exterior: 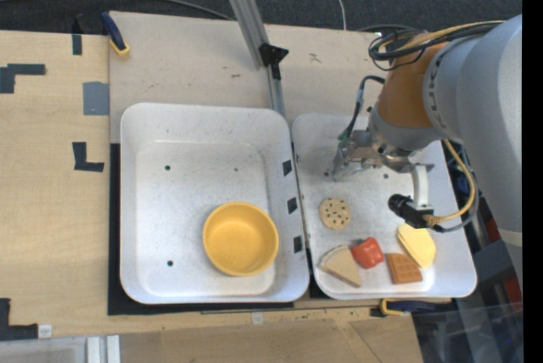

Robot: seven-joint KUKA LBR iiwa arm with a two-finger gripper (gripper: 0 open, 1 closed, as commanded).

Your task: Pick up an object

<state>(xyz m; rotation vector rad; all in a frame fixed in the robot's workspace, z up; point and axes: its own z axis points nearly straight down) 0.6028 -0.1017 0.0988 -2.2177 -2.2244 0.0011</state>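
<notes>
My gripper hangs over upper part of right bin, tips pointing down near bin floor; can't tell whether it is open or closed. Nothing visible in it. Cookie lies just below gripper, apart from it. Along bin's near edge: sandwich wedge, tomato touching it, waffle, cheese. Yellow bowl upright in left bin. Both bins on desk.

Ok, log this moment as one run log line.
gripper: over right bin, upper left | held: nothing seen | nearest: cookie | left bin: yellow bowl
</notes>
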